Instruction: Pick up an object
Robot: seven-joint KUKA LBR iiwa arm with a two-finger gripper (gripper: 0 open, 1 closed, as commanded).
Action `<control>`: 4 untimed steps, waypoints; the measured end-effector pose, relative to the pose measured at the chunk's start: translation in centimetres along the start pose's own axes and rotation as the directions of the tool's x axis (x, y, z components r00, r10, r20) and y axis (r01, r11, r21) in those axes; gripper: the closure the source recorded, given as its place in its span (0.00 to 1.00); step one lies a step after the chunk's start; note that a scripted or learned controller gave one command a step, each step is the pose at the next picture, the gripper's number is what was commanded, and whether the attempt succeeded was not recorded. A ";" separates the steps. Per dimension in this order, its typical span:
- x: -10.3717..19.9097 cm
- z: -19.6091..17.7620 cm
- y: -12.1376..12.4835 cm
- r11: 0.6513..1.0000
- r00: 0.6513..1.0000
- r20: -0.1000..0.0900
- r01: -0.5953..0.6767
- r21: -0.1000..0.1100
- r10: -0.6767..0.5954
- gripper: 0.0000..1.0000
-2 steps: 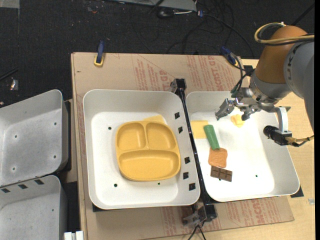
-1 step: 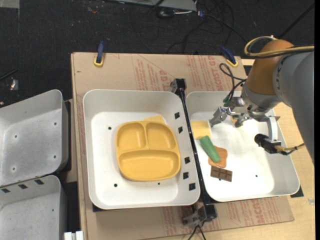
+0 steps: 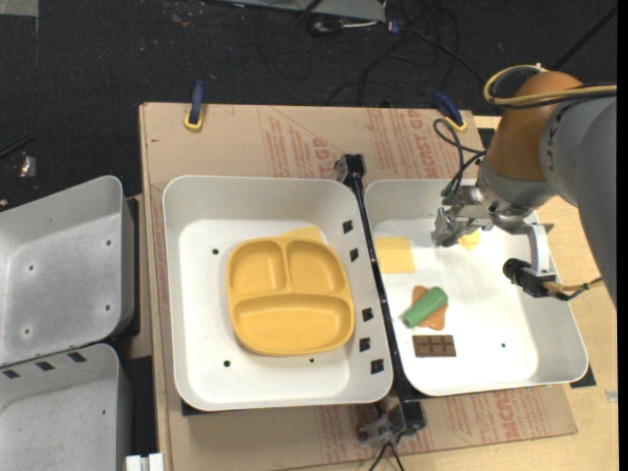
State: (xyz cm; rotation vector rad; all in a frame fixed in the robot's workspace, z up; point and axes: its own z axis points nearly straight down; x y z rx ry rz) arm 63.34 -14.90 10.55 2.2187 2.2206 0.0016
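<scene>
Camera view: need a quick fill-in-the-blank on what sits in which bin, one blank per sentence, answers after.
1. The yellow divided tray lies in the ____ bin.
2. The green object rests on top of an ____ object.
3. The brown chocolate bar lies closer to the view's ____ edge than the green object does.
4. The hand hovers over the ____ bin, by a small yellow object.

Missing words: left; orange; bottom; right

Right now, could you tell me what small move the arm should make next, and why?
Probably a short, straight descent: the gripper hovers low in the right bin over a small yellow object, which sits apart from the yellow slice.
</scene>
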 end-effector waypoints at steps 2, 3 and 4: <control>-0.1 -10.9 2.3 1.000 1.000 0.001 0.003 -0.006 -0.003 1.00; -0.1 -12.7 2.4 1.000 1.000 0.000 0.002 -0.002 -0.002 1.00; 5.0 -13.7 2.5 1.000 1.000 -0.003 0.006 0.001 -0.006 1.00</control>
